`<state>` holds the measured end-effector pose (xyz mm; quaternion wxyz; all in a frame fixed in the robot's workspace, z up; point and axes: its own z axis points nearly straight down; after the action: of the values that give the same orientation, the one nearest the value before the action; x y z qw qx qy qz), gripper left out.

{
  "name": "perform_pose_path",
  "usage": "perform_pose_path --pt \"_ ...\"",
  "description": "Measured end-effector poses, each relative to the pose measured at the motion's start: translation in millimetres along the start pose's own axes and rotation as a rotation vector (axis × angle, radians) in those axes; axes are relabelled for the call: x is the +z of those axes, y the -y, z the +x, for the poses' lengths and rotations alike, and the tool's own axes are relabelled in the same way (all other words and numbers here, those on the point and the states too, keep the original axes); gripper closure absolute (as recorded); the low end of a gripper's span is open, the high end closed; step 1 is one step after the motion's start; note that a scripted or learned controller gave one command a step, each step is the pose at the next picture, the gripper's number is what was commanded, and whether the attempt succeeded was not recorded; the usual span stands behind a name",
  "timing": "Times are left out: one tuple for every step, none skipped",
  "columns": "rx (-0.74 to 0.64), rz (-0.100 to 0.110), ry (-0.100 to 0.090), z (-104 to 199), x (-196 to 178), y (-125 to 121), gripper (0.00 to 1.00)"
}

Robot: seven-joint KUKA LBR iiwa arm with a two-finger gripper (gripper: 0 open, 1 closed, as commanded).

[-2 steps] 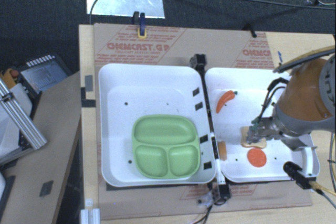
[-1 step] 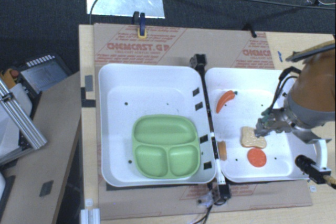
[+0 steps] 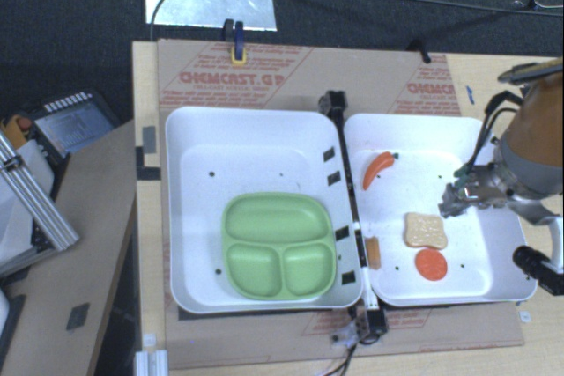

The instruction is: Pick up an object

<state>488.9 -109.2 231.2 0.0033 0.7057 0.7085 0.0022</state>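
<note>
The end effector (image 3: pixel 454 200) hovers in the right bin (image 3: pixel 471 132) just above the toast slice (image 3: pixel 425 231), its grip state impossible to tell.

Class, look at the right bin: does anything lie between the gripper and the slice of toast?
Nothing visible does. The gripper sits just up and right of the toast, with bare bin floor between them. The orange disc lies beyond the toast, the carrot off to the upper left.

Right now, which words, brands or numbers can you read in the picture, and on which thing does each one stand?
"CHEMCAST" with a blurred suffix: red print on the brown board behind the bins, at the left.
A second red print on the board's right: too blurred to read.
The grey device at the left edge: nothing legible.
</note>
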Motion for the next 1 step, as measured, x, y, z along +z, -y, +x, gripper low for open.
perform_pose_path --pt "-0.005 0.005 -0.003 45.5 -7.0 -18.1 1.00"
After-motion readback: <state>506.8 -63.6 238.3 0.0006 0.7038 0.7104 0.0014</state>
